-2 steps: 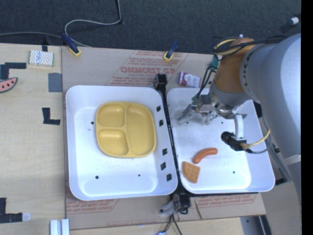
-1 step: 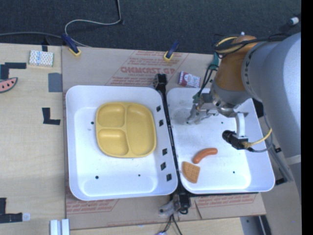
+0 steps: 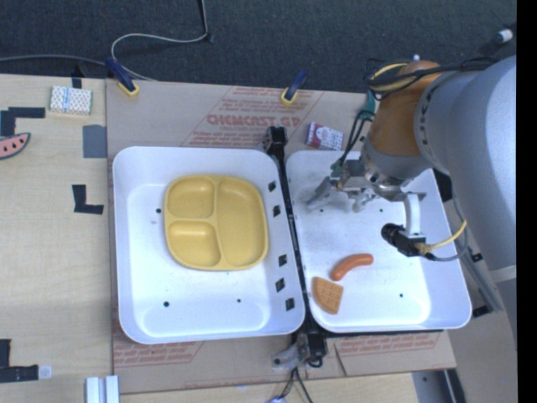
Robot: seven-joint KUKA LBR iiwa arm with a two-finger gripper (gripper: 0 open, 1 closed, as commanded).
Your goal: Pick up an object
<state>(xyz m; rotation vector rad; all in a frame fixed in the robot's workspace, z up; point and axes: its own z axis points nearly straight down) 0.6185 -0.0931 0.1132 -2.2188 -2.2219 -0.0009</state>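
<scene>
The end effector (image 3: 323, 196) hovers low over the upper part of the right bin (image 3: 436, 309), nothing pinched; whether it's spread, I cannot tell, the wrist hiding much of it. Below it lie a sausage (image 3: 351, 266) and, further down, a waffle piece (image 3: 328, 295). Off to its left, a yellow divided plate (image 3: 216, 222) sits in the left bin (image 3: 134, 292).

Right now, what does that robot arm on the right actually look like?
The arm is a thick, rounded grey body with an orange band above the wrist. Yellow and dark cables loop around it. At its end sits a small metallic gripper with thin fingers, plus a black fitting with a yellow cable at the side.
</scene>
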